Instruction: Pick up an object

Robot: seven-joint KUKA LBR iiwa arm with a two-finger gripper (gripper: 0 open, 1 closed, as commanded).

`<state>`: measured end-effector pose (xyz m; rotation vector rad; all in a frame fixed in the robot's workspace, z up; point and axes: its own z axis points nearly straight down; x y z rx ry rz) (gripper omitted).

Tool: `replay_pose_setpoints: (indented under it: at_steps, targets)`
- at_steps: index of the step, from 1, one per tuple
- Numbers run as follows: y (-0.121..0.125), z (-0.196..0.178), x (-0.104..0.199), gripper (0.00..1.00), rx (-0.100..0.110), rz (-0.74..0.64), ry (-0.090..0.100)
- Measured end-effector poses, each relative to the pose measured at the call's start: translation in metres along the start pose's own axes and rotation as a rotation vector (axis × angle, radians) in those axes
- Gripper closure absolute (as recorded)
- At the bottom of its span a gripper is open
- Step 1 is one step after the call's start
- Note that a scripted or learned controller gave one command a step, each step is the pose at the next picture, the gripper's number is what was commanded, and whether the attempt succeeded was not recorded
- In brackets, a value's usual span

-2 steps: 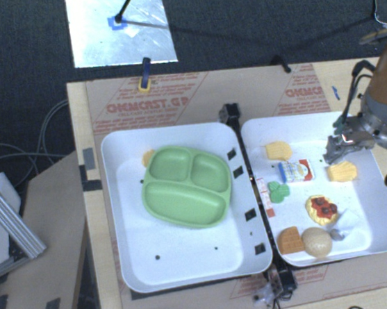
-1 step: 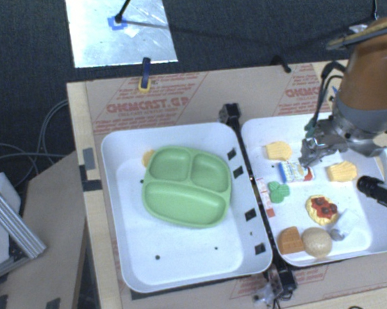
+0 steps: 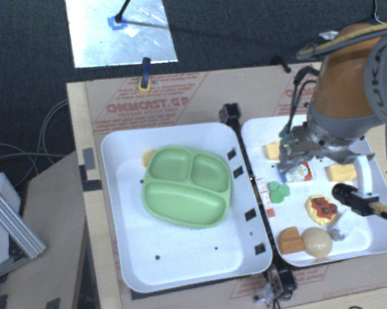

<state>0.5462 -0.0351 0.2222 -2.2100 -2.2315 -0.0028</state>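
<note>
My gripper (image 3: 294,161) is lowered into the right bin (image 3: 383,232), just over a small red, white and blue packet (image 3: 300,171). The arm's wrist hides the top of that packet. Around it lie a yellow cheese wedge (image 3: 271,150) to the left, a green toy piece (image 3: 278,192) below left, a yellow block (image 3: 340,172) to the right and a small pizza slice (image 3: 322,208) toward the front. A brown bread piece (image 3: 290,240) and a beige ball (image 3: 317,242) lie at the bin's front edge.
The left bin (image 3: 144,261) bears a green divided plate (image 3: 185,185) with a small yellow item (image 3: 148,156) poking out behind it. A black divider with clips (image 3: 254,192) runs between the bins. The arm's black attachment (image 3: 353,200) hangs over the right bin's front right.
</note>
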Motion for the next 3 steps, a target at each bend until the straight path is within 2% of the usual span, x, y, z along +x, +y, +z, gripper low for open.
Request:
replay_pose_setpoints:
  at_steps: [1,3]
  targets:
    - [-0.023,0.008,0.054,1.00,0.002,0.001,0.000]
    - [-0.031,0.008,0.073,1.00,0.000,0.003,-0.001]
